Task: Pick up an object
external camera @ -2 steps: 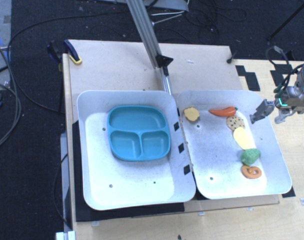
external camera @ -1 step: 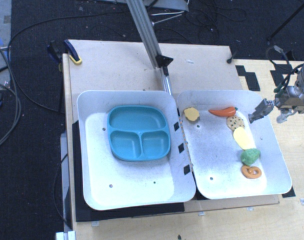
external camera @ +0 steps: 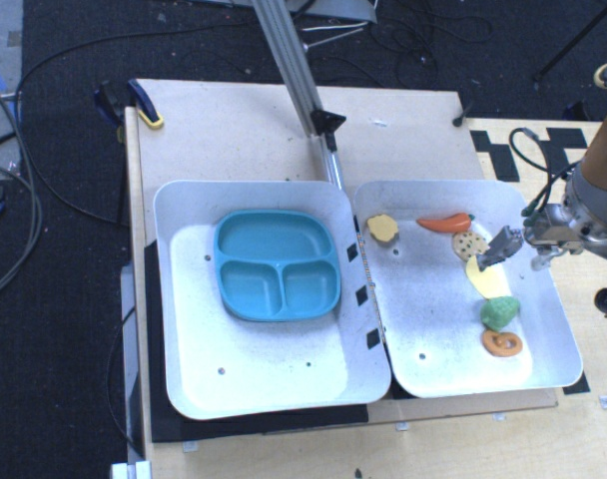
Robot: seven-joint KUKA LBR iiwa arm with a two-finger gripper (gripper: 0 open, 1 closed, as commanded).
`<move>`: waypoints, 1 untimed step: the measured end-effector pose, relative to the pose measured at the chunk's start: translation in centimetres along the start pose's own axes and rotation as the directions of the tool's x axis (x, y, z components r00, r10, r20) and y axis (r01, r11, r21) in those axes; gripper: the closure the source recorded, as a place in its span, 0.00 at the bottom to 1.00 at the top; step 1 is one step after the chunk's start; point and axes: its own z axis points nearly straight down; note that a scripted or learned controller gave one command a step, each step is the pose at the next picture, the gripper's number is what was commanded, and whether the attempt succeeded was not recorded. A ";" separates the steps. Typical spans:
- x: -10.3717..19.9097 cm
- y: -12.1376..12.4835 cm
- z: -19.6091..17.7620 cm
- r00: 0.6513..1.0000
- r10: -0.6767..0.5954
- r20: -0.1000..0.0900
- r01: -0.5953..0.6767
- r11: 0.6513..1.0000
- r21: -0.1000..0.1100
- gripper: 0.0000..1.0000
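Pincer (external camera: 495,249) hangs over the right bin (external camera: 423,367), near its far right wall; open or closed, you cannot tell. Nearest object: yellow piece (external camera: 489,280), just below it, beside the green lump (external camera: 500,311). Centre over one piece before descending.

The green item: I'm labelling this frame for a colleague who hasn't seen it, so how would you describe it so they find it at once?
Look in the right-hand white bin, along its right side, just below the gripper. The green item is a small lumpy piece lying between a pale yellow piece above it and an orange ring-shaped piece below. It is the only green thing in either bin.
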 end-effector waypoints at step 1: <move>-0.5 -0.9 5.0 1.000 0.000 0.000 0.000 1.000 -0.001 0.00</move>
